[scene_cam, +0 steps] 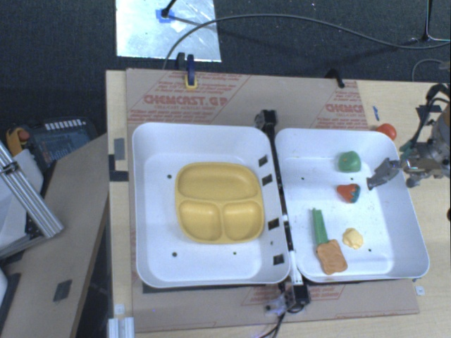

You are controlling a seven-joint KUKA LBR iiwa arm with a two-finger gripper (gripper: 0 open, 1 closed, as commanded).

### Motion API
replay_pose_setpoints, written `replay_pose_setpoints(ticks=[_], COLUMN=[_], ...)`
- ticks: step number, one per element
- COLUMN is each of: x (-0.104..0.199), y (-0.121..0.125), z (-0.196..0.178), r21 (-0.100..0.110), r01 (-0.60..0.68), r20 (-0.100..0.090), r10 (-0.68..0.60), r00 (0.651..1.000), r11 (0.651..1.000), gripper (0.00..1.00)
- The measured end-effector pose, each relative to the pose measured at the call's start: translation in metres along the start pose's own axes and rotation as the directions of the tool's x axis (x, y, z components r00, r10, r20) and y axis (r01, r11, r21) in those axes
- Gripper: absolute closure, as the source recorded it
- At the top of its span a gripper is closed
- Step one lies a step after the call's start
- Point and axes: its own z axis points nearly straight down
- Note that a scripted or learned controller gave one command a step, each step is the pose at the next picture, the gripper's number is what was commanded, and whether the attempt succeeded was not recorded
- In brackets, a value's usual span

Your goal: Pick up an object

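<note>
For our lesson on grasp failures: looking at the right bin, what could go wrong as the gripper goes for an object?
1. The red object lies close below the green object; the gripper may knock one while reaching the other.
2. The gripper sits near the right bin's wall and might clip it.

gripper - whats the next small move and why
Probably ease the gripper a little further into the right bin and down onto the red object: it is the nearest item, just beside the fingertips, and nothing shows between them yet.
</note>
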Motion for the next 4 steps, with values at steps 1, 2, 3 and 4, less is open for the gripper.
replay_pose_setpoints(ticks=[1, 2, 3, 4], x=[0.000, 0.008, 0.005, 0.009], y=[0.002, 0.009, 0.014, 0.014], z=[-0.006, 0.041, 0.102, 0.144], r21=[-0.011, -0.009, -0.007, -0.007], r01=[0.003, 0.003, 0.002, 0.001], r20=[0.002, 0.001, 0.001, 0.001], r10=[-0.003, -0.003, -0.002, -0.001], r00=[1.000, 1.000, 1.000, 1.000], r11=[1.000, 1.000, 1.000, 1.000], gripper=[0.00, 0.00, 0.00, 0.00])
